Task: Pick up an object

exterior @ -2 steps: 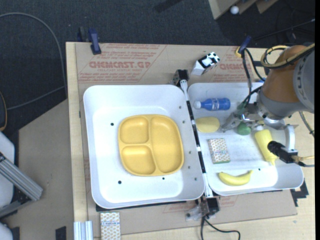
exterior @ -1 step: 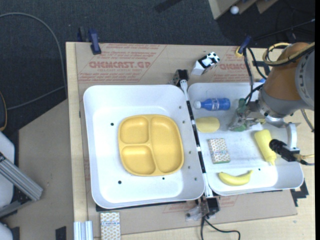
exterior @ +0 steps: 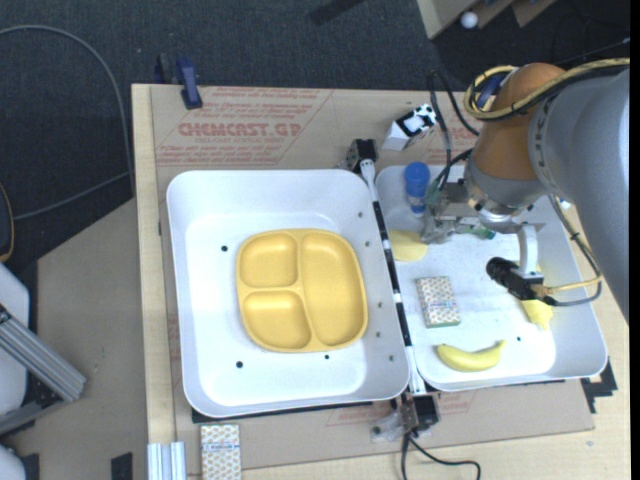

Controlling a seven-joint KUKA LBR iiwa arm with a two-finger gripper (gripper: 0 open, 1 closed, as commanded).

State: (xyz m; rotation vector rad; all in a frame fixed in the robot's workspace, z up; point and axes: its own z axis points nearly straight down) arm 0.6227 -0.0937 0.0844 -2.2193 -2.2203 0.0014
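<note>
Banana lies near the right bin's front edge, well in front of the hand; whether the hand is open, I cannot tell. A blue-capped bottle stands just behind it, a patterned sponge in front. The left bin holds a yellow divided plate.

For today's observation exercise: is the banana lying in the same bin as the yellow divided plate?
No, the banana lies in the right bin, the plate in the left.

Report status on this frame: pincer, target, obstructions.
Pincer low in right bin, grip unclear. Banana, blue bottle, patterned sponge all loose. Nothing blocking.
</note>
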